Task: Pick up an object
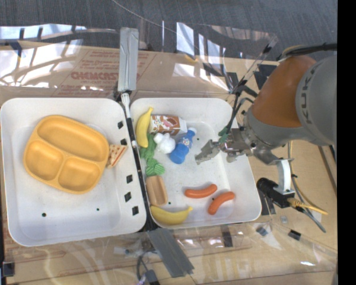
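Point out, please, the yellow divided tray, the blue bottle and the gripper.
yellow divided tray (66, 153), camera view, on its middle ridge.
blue bottle (181, 151), camera view, on its body.
gripper (203, 155), camera view, at its fingertips.

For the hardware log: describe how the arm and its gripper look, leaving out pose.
The arm is a thick, rounded grey body with a broad orange band above the wrist and dark lettering on the grey casing at the right. The gripper is small, metallic grey, with slim fingers, and thin dark cables run along the wrist above it.
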Controlling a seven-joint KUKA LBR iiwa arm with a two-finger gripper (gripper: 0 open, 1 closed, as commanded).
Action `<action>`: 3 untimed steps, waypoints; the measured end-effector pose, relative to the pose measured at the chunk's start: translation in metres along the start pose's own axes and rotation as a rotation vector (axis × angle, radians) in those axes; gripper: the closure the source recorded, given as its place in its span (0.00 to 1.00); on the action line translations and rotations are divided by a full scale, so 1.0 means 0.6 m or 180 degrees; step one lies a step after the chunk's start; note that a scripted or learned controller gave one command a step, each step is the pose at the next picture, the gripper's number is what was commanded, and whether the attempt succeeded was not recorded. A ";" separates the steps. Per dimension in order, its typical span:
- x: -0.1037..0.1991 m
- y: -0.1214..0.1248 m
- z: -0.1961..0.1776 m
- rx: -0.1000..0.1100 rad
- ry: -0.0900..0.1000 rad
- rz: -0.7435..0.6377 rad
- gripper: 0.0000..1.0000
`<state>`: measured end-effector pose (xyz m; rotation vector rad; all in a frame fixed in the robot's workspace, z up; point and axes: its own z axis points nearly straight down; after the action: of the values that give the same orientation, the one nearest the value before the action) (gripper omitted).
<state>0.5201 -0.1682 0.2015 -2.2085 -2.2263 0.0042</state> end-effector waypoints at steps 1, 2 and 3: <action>0.085 0.026 0.185 -0.0010 -0.0006 -0.1286 0.00; 0.113 0.100 0.185 -0.0006 -0.0005 -0.1618 0.00; 0.104 0.161 0.188 0.0205 0.0084 -0.1830 0.00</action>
<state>0.6156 -0.1046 0.0881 -1.4559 -2.7050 0.0425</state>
